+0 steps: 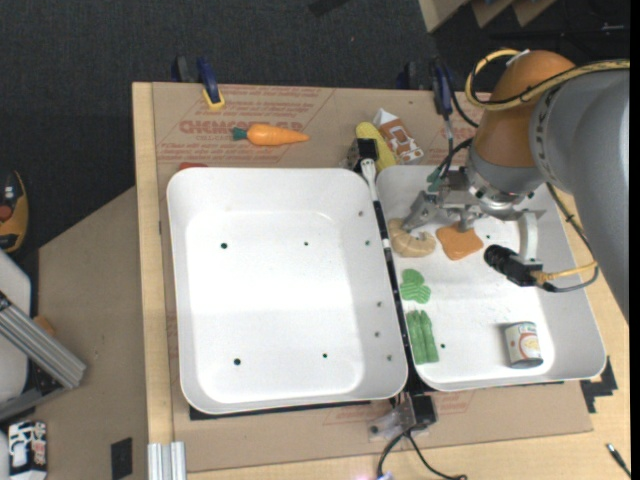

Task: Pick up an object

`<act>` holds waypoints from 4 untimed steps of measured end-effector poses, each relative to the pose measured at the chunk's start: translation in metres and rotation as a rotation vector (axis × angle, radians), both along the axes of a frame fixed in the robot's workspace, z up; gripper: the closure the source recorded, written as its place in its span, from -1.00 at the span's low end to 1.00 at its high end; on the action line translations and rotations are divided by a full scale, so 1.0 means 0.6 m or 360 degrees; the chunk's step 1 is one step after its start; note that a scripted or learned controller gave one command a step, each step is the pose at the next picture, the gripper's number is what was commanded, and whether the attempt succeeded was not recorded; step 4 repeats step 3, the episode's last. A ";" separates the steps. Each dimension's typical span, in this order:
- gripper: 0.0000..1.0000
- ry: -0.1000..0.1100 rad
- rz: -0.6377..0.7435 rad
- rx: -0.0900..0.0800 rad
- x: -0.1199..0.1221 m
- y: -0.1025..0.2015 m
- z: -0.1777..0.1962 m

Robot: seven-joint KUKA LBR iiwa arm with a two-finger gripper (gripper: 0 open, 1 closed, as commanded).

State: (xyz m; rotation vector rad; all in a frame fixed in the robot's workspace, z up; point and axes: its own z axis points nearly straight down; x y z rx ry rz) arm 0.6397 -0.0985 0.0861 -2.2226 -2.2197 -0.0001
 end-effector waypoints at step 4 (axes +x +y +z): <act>-1.00 -0.0008 -0.0005 -0.0008 -0.077 -0.188 -0.001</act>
